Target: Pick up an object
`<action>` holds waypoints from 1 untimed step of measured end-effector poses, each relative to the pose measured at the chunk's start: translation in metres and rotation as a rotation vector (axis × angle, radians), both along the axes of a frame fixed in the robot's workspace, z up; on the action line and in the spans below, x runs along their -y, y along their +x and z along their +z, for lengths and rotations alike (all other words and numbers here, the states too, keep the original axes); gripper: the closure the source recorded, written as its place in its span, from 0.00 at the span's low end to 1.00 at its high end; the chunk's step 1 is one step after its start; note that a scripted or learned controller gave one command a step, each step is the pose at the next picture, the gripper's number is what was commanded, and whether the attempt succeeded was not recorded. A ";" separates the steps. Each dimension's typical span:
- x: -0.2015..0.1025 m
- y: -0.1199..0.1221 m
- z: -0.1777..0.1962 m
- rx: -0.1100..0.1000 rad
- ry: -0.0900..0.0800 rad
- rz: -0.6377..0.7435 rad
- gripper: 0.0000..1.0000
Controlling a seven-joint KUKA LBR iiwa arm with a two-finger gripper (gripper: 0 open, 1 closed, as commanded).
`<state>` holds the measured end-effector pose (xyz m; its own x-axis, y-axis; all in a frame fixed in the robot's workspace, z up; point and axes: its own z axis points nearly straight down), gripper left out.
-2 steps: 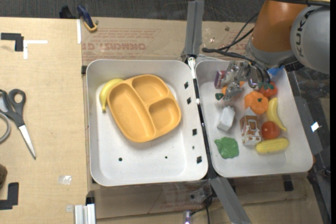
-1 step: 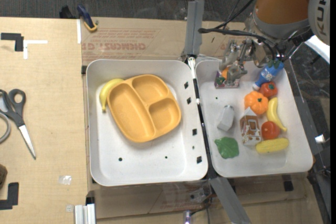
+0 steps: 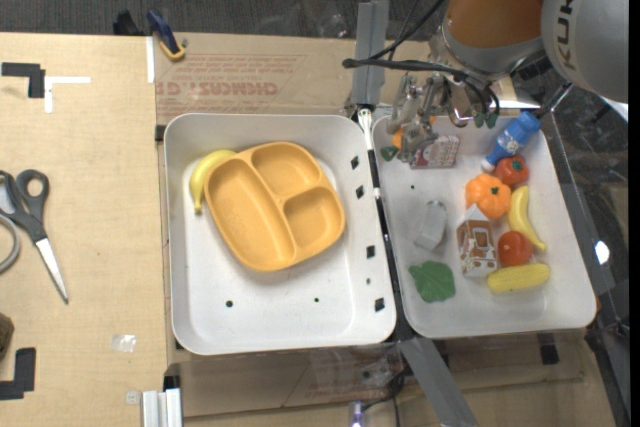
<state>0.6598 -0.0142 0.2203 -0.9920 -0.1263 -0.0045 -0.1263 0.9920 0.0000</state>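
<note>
My gripper (image 3: 418,120) hangs over the far left corner of the right bin (image 3: 570,315). Just below it lies a small pinkish packet (image 3: 438,153), with a small orange piece (image 3: 397,141) to its left. Further right in this bin are a blue bottle (image 3: 514,137), a red tomato (image 3: 513,169), an orange pumpkin-like toy (image 3: 488,195), a banana (image 3: 524,217), a second red toy (image 3: 515,247), a yellow oblong toy (image 3: 518,277) and a small carton (image 3: 477,247). A grey piece (image 3: 431,223) and a green leafy toy (image 3: 433,281) lie in the bin's left half.
The left bin (image 3: 200,315) holds a yellow divided plate (image 3: 275,205) with a banana (image 3: 205,173) along its left side. Scissors (image 3: 35,225) lie on the wooden bench at the far left. A bundle of cables (image 3: 400,65) runs behind the gripper.
</note>
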 end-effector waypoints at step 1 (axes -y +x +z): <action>0.132 -0.066 -0.055 -0.002 -0.001 -0.038 1.00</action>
